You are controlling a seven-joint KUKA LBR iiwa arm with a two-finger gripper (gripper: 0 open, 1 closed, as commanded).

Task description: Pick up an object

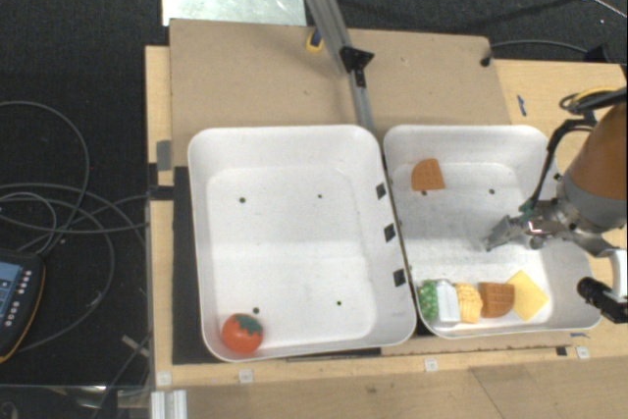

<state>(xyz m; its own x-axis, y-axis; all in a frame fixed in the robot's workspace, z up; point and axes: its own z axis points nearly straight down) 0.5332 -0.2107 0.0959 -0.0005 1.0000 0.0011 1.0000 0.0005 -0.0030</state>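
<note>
Reaching in from the right, the grey arm (pixel 599 167) with its orange band hangs over the right bin (pixel 461 140), and its gripper (pixel 505 235) sits low above the bin's bare white floor, roughly midway down the right half; whether the gripper is spread or pressed together cannot be told from this slant, and nothing can be made out in its grasp; the nearest things lie below it along the bin's front wall, a row of small toy foods touching or nearly touching one another: a green piece (pixel 429 297) at the left end, a white piece (pixel 446 301) beside it, a yellow corn cob (pixel 469 302), a brown waffle-like piece (pixel 497 299), and a yellow wedge (pixel 529 295) at the right end, which lies near the gripper and towards the front; a flat tan piece (pixel 427 176) rests apart from the rest near the bin's back left, up and to the left of the gripper; the left bin (pixel 294 140) holds a red tomato (pixel 241 334) in its front left corner, well apart from the gripper; both bins sit side by side on the brown table (pixel 255 74).
</note>
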